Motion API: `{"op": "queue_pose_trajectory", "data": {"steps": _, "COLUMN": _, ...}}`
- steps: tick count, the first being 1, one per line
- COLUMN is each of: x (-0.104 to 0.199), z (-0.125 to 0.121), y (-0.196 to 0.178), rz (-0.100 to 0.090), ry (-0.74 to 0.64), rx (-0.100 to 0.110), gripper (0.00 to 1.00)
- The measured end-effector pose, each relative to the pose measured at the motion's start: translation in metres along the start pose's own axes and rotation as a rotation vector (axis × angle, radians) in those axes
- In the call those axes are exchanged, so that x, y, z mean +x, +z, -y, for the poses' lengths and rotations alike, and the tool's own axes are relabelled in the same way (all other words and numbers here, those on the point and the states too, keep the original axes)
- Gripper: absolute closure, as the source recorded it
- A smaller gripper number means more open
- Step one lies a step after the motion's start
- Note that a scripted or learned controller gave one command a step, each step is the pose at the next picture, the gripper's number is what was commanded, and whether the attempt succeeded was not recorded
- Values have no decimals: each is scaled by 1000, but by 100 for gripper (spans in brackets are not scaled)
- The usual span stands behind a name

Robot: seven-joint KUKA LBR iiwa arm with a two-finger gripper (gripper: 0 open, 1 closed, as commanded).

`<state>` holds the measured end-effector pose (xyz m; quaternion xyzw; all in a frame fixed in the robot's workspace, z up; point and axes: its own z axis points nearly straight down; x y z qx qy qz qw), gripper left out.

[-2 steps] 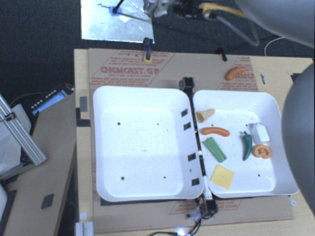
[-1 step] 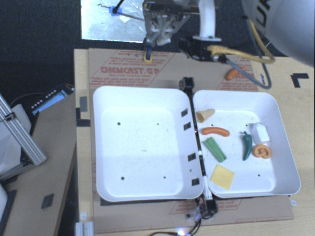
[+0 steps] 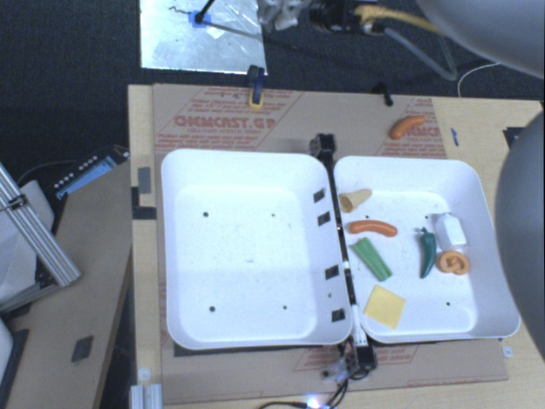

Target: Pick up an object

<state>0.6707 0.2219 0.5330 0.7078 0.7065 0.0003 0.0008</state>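
Gripper (image 3: pixel 281 2) at far edge, well beyond both bins; jaw state cannot be told. Right bin (image 3: pixel 485 228) holding cone (image 3: pixel 355 199), sausage (image 3: pixel 373 227), green block (image 3: pixel 371 258), yellow square (image 3: pixel 385 306), green pepper (image 3: pixel 427 252), orange ring (image 3: pixel 452 262).

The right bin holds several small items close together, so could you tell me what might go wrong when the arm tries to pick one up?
1. The green pepper, orange ring and white block crowd together in the right bin; the fingers may nudge or catch a neighbour.
2. The yellow slice lies flat, so a grasp could slide off.
3. The cone and sausage sit near the dividing wall, which may block a finger.
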Motion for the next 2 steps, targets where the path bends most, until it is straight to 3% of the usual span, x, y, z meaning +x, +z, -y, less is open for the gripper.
{"op": "queue_pose_trajectory", "data": {"steps": 1, "x": 12, "z": 2, "y": -2, "rz": -2, "ry": -6, "rx": -1, "gripper": 100}}
{"op": "queue_pose_trajectory", "data": {"steps": 2, "x": -34, "z": 68, "y": -5, "rz": -2, "ry": -1, "rx": -2, "gripper": 100}}
